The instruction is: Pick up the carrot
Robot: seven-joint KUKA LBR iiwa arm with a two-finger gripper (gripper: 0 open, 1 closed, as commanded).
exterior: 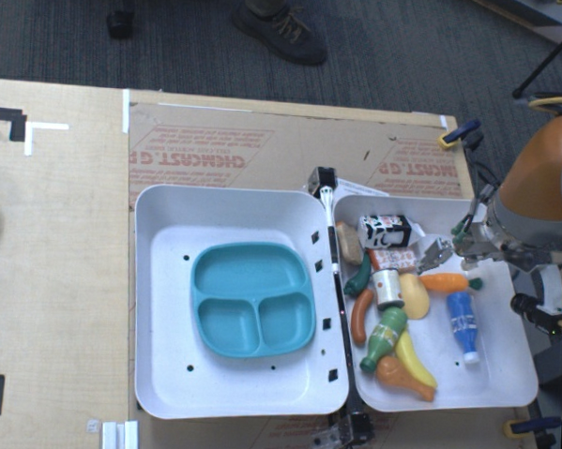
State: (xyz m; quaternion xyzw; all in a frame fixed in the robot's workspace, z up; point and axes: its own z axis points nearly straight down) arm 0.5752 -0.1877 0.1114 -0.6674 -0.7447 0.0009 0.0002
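Note:
The carrot [444, 283], orange with a green stub at its right end, lies on its side in the right bin [508, 372], between a yellow lemon-like piece [414, 296] and a blue bottle [462, 324]. My gripper [446, 250] hangs over the bin's upper right part, just above the carrot and very close to it. Whether it touches the carrot is unclear. The grey arm with its orange band [542, 176] comes in from the right edge.
The right bin also holds a black-and-white carton [384, 231], a small can [386, 287], a green bottle [385, 332], a banana [415, 359], a red sausage [360, 317] and other toy food. A teal divided plate [254, 299] lies in the left bin [161, 353].

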